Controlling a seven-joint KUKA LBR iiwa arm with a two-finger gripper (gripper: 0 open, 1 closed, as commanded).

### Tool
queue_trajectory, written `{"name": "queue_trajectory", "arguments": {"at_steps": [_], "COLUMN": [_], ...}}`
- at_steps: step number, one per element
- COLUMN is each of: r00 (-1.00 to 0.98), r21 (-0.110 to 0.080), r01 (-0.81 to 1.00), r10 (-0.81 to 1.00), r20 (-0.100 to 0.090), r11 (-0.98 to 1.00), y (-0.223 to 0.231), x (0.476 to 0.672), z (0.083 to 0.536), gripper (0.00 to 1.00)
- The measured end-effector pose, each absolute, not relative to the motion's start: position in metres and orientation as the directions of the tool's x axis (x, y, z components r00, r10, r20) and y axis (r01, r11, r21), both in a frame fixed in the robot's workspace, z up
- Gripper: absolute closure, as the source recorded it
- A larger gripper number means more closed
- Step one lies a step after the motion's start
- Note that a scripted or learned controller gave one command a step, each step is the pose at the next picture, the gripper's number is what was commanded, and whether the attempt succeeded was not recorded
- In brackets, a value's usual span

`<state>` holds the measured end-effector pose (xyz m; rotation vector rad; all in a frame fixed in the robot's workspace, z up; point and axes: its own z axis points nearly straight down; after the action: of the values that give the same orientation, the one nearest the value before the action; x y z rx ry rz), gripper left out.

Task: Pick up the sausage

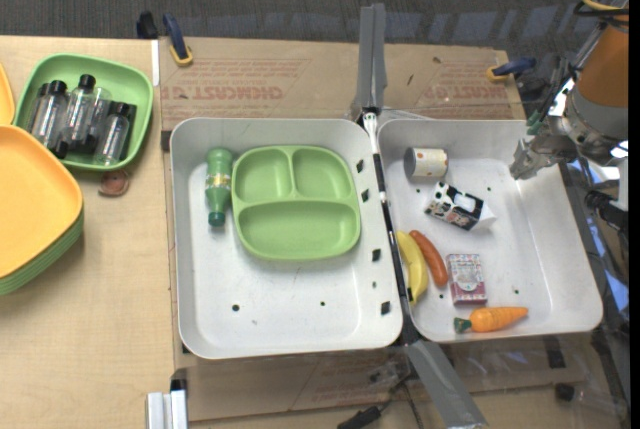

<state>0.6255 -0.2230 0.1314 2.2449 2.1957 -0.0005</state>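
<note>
The sausage, a small orange-red link, lies in the right bin near its left wall, pressed against a yellow banana. My gripper hangs at the right bin's upper right corner, well away from the sausage, up and to the right of it. Nothing shows between its fingers.
The right bin also holds a small white can, a black-and-white packet, a pink box and a carrot. The left bin holds a green divided plate and a green bottle. Off to the left are yellow plates and a green tray of bottles.
</note>
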Motion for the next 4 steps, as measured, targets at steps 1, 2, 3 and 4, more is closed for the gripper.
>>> {"name": "queue_trajectory", "arguments": {"at_steps": [1,2,3,4], "r00": [0.459,0.525,0.521,0.518], "r21": [-0.001,0.0,0.0,-0.001], "r01": [0.889,0.851,0.853,0.855], "r10": [0.889,0.851,0.853,0.855], "r20": [-0.002,-0.002,-0.004,-0.007], "r11": [-0.459,-0.525,-0.521,-0.518], "y": [-0.215,-0.214,-0.213,-0.213], "x": [0.659,0.659,0.659,0.659], "z": [0.116,0.163,0.171,0.18], "gripper": [1.0,1.0,1.0,1.0]}}
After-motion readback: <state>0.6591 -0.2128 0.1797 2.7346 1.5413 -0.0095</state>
